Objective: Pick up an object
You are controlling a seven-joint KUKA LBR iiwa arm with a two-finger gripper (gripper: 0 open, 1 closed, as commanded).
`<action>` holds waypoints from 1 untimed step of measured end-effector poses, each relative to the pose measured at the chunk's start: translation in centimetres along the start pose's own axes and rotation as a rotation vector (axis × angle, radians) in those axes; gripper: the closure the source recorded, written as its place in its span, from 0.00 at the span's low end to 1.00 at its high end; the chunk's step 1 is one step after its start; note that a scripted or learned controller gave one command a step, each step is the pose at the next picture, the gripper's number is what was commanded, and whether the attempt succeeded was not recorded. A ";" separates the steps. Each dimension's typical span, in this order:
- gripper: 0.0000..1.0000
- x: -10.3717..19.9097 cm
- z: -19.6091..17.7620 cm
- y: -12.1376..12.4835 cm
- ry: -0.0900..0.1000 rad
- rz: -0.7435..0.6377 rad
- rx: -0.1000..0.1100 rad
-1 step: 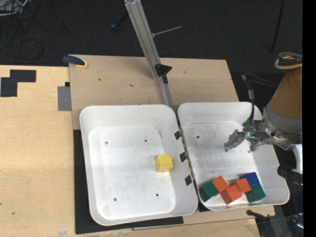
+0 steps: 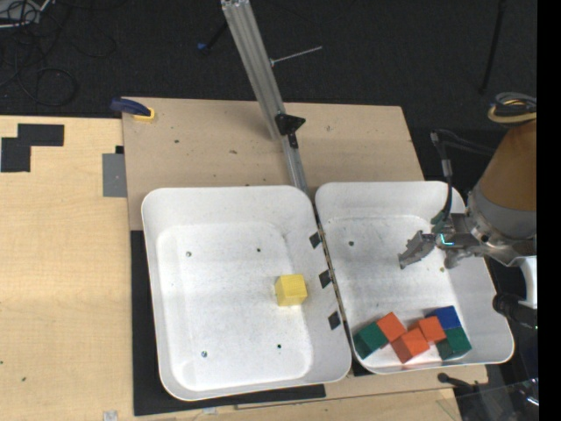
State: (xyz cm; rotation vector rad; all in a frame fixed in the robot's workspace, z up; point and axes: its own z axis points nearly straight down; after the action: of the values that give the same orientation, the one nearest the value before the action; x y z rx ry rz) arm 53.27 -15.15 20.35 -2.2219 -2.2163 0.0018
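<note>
Light was even and bright over the 2 white bins (image 2: 230, 202), which verged on glare. Shadows stayed soft and faint. The background lay dark; detail looked slightly grainy.

Arm (image 2: 513, 182) reaching in from right, fingers (image 2: 414, 253) angled down-left.

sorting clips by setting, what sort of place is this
Most likely a robotics lab bench set up for grasping trials: a KUKA arm with its gripper over the right white bin, coloured blocks in it, a yellow block in the left bin, cables behind.
</note>
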 end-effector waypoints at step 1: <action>0.00 0.0 5.0 0.8 0.000 -0.001 0.005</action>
State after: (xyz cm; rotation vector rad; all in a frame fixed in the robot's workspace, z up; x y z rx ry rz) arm 54.05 -15.19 15.34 -2.2184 -2.2148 0.0063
